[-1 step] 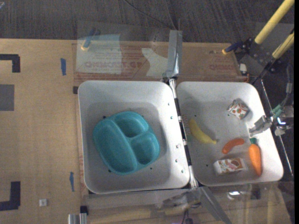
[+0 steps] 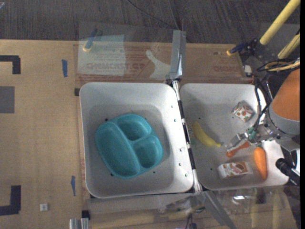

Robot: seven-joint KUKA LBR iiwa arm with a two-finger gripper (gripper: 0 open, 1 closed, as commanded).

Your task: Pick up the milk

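The two-finger metal gripper [image 2: 240, 141] stands low in the right-hand shallow white bin [image 2: 209, 95], its tips directed left from the grey arm with the orange band [image 2: 289, 104]. How far the gripper is open cannot be told at this resolution, and no object is seen held in it. Just below the tips lies a small orange stick-shaped item [image 2: 236, 150]. To the left, near the tips but apart from them, lies a yellow banana [image 2: 205, 136]. To the lower right lies an orange carrot [image 2: 259, 162], roughly upright in the view. The milk, a small white rectangular carton with an orange-red printed panel [image 2: 234, 169], lies on its side near the front wall of the same bin, below the gripper and just left of the carrot. A small white crumpled packet with red markings [image 2: 243, 111] sits toward the bin's rear. The left-hand white bin [image 2: 95, 99] contains a teal three-compartment plastic tray [image 2: 127, 145]. Both bins rest on the tan counter [image 2: 38, 128].
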